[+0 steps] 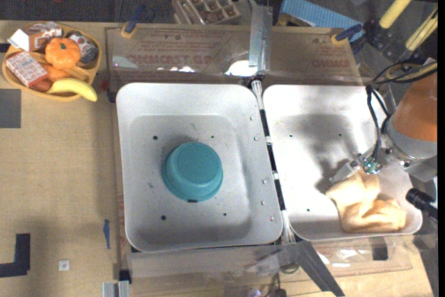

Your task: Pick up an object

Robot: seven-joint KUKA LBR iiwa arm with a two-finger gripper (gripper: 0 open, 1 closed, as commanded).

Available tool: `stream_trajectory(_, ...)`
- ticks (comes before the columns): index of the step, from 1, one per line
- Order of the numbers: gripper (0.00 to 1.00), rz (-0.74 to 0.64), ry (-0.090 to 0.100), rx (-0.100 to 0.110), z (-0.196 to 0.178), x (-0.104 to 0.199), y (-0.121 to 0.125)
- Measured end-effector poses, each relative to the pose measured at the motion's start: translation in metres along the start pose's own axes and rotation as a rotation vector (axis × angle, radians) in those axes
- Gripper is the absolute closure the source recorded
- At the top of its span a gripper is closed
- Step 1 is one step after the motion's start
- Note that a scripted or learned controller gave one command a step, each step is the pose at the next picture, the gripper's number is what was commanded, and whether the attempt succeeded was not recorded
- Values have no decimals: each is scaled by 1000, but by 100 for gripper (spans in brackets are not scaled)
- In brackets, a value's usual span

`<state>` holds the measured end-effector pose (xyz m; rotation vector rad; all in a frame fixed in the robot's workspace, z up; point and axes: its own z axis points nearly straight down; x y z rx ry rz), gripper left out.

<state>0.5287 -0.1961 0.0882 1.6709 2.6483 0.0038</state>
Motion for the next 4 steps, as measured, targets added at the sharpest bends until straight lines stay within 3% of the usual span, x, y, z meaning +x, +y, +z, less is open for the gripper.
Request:
stream_trajectory(1, 0, -276, 2, 1, -31, -25, -13)
stream_trajectory(2, 0, -572, 5, 1, 0, 29, 4)
stream_trajectory(3, 0, -354, 3, 0, -1, 81, 23)
stream_trajectory(4, 0, -103, 1, 0, 0, 73, 50)
